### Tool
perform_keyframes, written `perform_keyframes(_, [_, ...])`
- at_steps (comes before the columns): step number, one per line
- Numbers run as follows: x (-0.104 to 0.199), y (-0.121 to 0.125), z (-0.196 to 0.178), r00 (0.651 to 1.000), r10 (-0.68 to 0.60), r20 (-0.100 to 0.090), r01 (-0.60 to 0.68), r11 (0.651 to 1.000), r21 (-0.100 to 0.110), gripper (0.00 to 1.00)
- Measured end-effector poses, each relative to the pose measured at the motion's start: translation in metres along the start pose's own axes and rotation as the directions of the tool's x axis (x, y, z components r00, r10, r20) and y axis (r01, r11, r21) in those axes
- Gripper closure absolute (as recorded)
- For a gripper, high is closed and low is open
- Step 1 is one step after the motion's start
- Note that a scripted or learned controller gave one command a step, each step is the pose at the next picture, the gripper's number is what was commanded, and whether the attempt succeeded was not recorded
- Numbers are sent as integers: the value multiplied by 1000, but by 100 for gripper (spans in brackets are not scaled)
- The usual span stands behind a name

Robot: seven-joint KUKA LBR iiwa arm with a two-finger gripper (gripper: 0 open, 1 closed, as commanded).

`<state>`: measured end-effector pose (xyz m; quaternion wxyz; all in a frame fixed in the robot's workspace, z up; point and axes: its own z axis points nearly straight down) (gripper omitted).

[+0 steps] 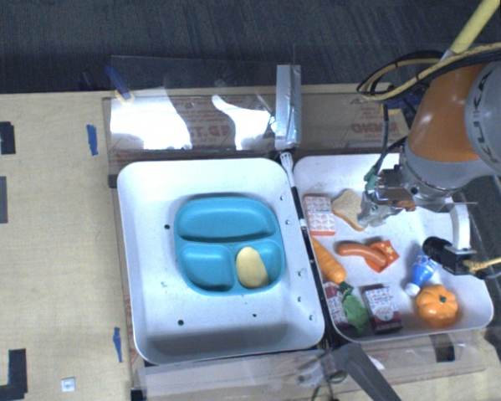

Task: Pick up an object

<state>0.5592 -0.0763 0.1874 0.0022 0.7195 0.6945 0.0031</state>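
My gripper [374, 212] hangs over the upper middle of the right bin [479, 318], reaching in from the right. Its tip is at the right edge of a tan bread slice [346, 207]; I cannot tell whether it touches the slice. Just below lies a red sausage [364, 250] on a red wrapper. Around them are a red-and-white packet [318, 215], an orange carrot [329, 263], an orange pumpkin [436, 305], a small blue-and-white bottle [423, 273], a green item [350, 308] and a dark red box [381, 306].
The left bin [157, 326] holds a blue divided plate [222, 226] with a yellow egg-shaped item [251, 267] in its lower right compartment. A grey upright post [286, 105] stands behind the seam between the bins. The grey and orange arm [456, 134] covers the right bin's upper right corner.
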Motion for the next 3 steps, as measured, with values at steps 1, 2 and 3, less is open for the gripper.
perform_keyframes(1, [-2, -2, 3, 1000, 3, 2, -3, 1000, 8, 0])
perform_keyframes(2, [-65, -39, 98, 1000, -30, 2, 30, 1000, 6, 0])
perform_keyframes(3, [-64, -38, 88, 1000, -31, 2, 31, 1000, 3, 100])
